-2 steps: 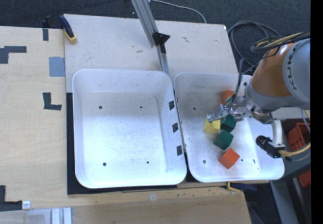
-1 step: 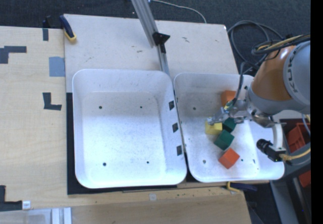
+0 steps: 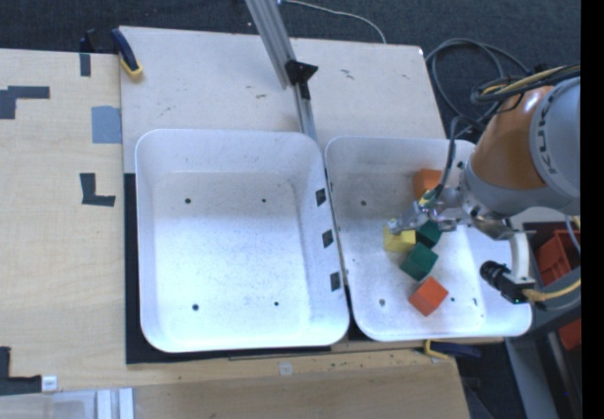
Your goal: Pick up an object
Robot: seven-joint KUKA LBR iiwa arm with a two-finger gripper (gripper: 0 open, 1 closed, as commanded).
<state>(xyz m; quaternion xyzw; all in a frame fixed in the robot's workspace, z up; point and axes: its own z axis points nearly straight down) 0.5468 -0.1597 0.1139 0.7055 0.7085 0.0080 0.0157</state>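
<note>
I am reaching down with my end effector (image 3: 420, 216), whose state I cannot tell, just above the yellow block (image 3: 400, 240); next I must settle squarely over it.

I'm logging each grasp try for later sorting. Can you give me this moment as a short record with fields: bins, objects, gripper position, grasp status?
bins: left bin and right bin, side by side
objects in right bin: yellow block, two green blocks, orange-red block, orange object near the arm
gripper position: gripper low in the right bin, beside the yellow block and the upper green block
grasp status: cannot tell; the fingers' state is unclear
</note>
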